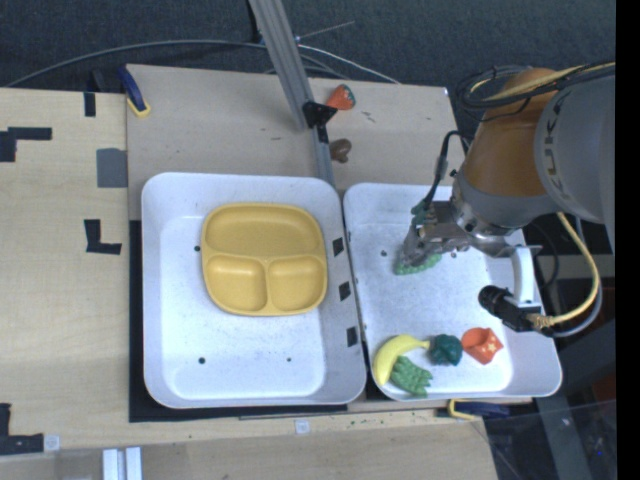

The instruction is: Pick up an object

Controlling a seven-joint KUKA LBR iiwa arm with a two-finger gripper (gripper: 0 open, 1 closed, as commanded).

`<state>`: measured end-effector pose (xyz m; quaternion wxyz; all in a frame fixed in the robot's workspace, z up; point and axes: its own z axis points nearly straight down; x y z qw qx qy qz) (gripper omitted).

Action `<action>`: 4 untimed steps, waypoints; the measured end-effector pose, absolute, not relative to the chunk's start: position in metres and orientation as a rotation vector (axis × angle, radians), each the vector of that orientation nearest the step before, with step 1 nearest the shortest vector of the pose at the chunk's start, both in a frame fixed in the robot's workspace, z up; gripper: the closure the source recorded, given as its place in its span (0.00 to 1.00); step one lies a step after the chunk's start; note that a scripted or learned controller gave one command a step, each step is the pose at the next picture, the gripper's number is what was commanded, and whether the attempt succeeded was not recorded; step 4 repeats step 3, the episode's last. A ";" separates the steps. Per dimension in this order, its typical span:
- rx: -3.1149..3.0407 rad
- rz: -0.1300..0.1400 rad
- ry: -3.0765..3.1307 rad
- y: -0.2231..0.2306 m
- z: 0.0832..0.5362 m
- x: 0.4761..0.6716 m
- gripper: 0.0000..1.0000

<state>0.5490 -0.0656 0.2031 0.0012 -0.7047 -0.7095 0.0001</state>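
Observation:
My gripper (428, 240) hangs low in the upper middle of the right bin (520, 368), right over a pale green leafy toy (410, 264) that pokes out at its lower left. The toy touches or nearly touches the gripper tip, and I cannot see whether it is gripped. Along the front edge of the same bin lie a yellow banana (392, 352), a bright green toy (410, 376), a dark teal piece (446, 349) and an orange-red piece (482, 344).
The left bin (170, 368) holds a yellow divided plate (265, 258). A grey metal post (285, 48) slants in from the top, with an orange clamp (342, 96) near its base. Black and yellow cables (560, 313) loop at the arm's right.

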 end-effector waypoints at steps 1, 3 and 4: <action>-2.211 -0.001 -2.228 -0.013 0.217 0.538 1.00; -2.210 0.001 -2.229 0.087 0.235 0.518 1.00; -2.210 0.001 -2.229 0.087 0.235 0.518 1.00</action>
